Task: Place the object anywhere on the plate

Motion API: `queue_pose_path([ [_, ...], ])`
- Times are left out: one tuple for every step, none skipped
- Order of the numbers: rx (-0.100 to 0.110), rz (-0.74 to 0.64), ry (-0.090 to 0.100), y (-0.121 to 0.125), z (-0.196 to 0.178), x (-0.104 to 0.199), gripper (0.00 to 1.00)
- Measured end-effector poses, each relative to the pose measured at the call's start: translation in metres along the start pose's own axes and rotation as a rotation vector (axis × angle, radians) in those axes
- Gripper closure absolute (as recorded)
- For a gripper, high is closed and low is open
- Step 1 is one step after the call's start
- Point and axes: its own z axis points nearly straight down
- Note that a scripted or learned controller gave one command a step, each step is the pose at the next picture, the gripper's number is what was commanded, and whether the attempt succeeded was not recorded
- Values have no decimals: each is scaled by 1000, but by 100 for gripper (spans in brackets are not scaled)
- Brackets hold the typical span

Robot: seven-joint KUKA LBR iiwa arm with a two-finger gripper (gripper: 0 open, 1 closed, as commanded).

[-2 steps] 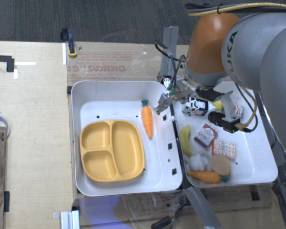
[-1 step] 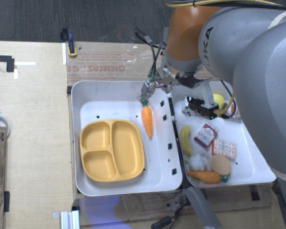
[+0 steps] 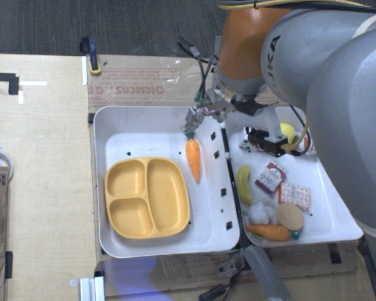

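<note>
In the left bin [image 3: 113, 243], a carrot [image 3: 193, 160] lies just right of the plate [image 3: 148, 197].

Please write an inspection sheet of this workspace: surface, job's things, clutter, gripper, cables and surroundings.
Surface: two white bins side by side; left bin, right bin.
Job's things: yellow three-compartment plate in the left bin; carrot lying on the bin floor beside the plate's right, apart from it.
Clutter: right bin holds a banana, small packets, a second carrot and a round tan piece.
Gripper: gripper just above the carrot's top end; grasp unclear.
Cables: black wires near the wrist.
Surroundings: wooden bench, dark floor.
</note>
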Motion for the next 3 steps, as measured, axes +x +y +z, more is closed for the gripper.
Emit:
queue_pose_path([
  [0, 0, 0, 0, 0, 0, 0],
  [0, 0, 0, 0, 0, 0, 0],
  [0, 0, 0, 0, 0, 0, 0],
])
